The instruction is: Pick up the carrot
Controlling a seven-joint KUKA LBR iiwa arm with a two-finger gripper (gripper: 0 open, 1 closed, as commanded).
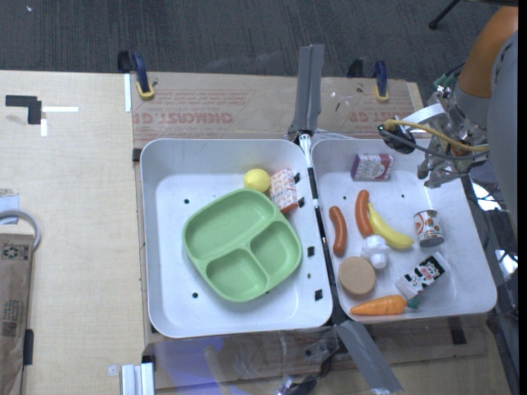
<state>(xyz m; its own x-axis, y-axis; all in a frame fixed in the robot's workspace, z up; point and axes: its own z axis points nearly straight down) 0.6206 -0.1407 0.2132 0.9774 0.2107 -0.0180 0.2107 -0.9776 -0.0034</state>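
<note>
At the far left a brown paper item (14, 290) is lying on the bench (74, 220), cut off by the picture's edge so that its kind cannot be made out. The left bin (156, 245) is holding a green divided plate (240, 245), with a yellow ball (257, 179) and a small red-and-white carton (284, 189) sitting just beyond the plate's far right rim. A grey strut (309, 89) is rising from the far end of the seam between the two bins.

In the right bin (469, 295) a purple packet (370, 166) is lying at the far side. Toward the middle a sausage (338, 230), a second orange-red sausage (362, 212) and a banana (387, 230) are lying side by side. A small white lump (376, 251) beside the banana is too blurred to name. A round tan disc (357, 276) is sitting nearer, with a tin can (427, 227) and a black-and-white carton (421, 276) further right.

The carrot (379, 306) is lying flat at the near edge of the right bin, just beside the disc, its green end pointing right. It is well apart from the gripper (440, 169), which is hanging over the bin's far right corner.

The arm (486, 64) is entering from the right, its upper part cut off, with cables tangling about the wrist; the tangle makes it impossible to tell how the pincer is set.
</note>
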